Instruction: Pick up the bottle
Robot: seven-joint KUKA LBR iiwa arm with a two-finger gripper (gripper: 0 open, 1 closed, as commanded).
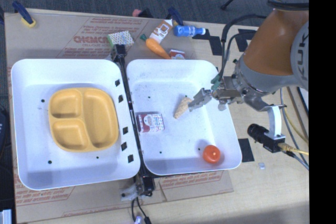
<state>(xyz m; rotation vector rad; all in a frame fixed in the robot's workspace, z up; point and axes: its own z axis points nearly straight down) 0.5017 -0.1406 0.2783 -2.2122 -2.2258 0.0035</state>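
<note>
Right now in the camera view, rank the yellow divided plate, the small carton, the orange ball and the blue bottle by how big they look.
Largest to smallest:
1. yellow divided plate, by far.
2. small carton.
3. blue bottle and orange ball look about alike; the bottle lies farther from the camera, so no ranking.
</note>
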